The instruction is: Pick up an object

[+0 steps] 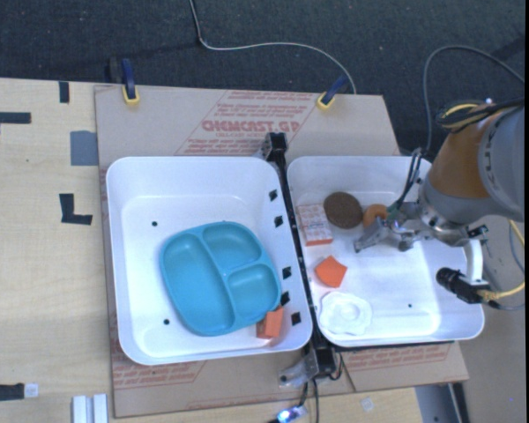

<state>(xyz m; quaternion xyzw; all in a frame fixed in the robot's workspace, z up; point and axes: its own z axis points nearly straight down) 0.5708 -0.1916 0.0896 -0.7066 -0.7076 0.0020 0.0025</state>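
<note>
My gripper (370,234) hangs low over the middle of the right bin (423,324), reaching in from the right. Just above its tip lies a small orange-brown piece (376,211), and left of that a round dark brown disc (342,208). An orange block (331,271) lies below and to the left of the gripper, apart from it. A white crumpled cup-like thing (345,313) rests near the bin's front. A small white card with red print (314,224) lies by the bin's left wall.
The left bin (132,192) holds a blue divided plate (219,276) and a small orange block (270,323) at its front right corner. The arm's grey and orange body (467,170) overhangs the right bin's right side. A black divider (286,227) separates the bins.
</note>
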